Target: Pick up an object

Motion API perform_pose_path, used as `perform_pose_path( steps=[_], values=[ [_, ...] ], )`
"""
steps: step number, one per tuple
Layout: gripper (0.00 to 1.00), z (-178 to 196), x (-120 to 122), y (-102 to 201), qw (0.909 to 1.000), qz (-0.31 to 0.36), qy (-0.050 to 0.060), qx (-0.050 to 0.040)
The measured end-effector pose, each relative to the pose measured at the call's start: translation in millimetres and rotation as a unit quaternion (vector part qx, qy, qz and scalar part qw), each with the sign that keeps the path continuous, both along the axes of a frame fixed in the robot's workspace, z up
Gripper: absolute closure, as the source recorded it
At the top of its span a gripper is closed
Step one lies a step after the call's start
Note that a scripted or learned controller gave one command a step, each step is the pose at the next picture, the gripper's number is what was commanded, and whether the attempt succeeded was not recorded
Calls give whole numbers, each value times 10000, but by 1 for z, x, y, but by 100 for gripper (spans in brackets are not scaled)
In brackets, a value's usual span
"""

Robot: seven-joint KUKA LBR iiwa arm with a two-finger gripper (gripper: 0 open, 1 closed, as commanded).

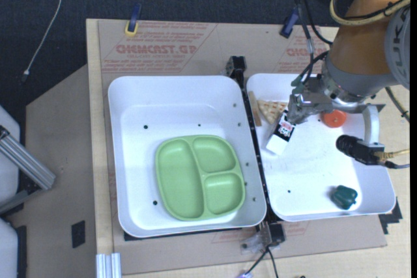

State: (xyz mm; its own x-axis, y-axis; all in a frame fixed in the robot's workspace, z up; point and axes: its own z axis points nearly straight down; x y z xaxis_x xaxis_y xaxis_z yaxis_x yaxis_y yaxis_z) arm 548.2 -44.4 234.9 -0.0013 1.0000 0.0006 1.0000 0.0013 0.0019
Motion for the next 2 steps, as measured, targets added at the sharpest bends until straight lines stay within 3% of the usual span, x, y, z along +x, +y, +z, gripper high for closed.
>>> perform_pose_path(
  steps=[2],
  values=[
    [100,-1,21,113,10000,28,3,5]
  ],
)
